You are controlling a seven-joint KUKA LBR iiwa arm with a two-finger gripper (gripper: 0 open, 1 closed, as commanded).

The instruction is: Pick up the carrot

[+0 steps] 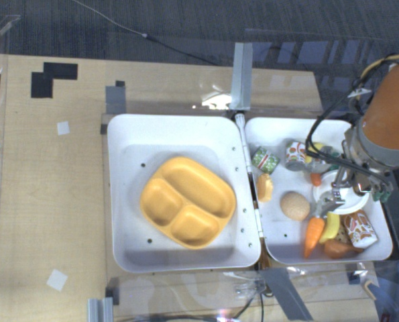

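Note:
The carrot [313, 234] is orange and lies near the front of the right bin [279, 243], its thick end pointing up toward the gripper. The gripper [330, 202] hangs just above and to the right of the carrot's thick end, over a yellow banana [331, 226] and a small white plate [355, 200]. Nothing can be seen held in the gripper. The grey arm with its orange band [390, 113] comes in from the right.
Crowding the right bin are a beige round item [295, 205], a yellow-orange piece [265, 188], a green packet [264, 159], a red-white can [295, 154], a red-white box [360, 229] and a red item [336, 249]. A yellow divided plate [188, 200] sits in the left bin [122, 180].

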